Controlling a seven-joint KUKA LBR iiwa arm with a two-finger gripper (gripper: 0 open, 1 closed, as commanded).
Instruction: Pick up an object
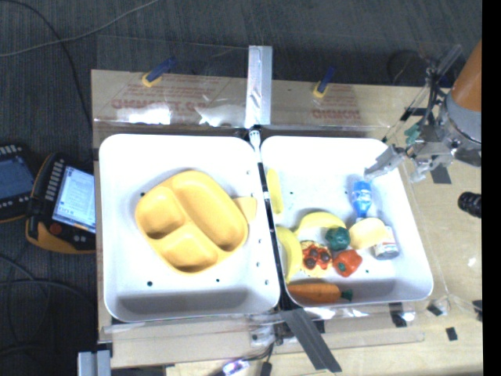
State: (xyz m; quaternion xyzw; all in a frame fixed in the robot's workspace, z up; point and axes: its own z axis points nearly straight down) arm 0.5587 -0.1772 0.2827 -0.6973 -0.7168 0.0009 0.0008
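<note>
I see the gripper (395, 157) hanging over the far right corner of the right bin (313, 167), with the arm (470, 92) entering from the right edge of the bench (446, 233). Its fingers are too small and blurred for me to judge, so I cannot tell whether they are spread or pressed together; nothing is visibly pinched between them.

The objects available for picking lie in the right bin. A blue bottle (361, 197) sits just below the gripper, near the bin's right wall. Toward the near right corner I note a pale yellow roll (369, 231) touching a small can (386, 249). Beside them are a green ball (338, 238), a red pepper (347, 264) and a cluster of small red pieces (315, 255). A banana (285, 251) runs along the left wall, and a carrot (315, 292) lies against the near wall.

The left bin (125, 288) holds a yellow divided tray (192, 220) at its middle.
</note>
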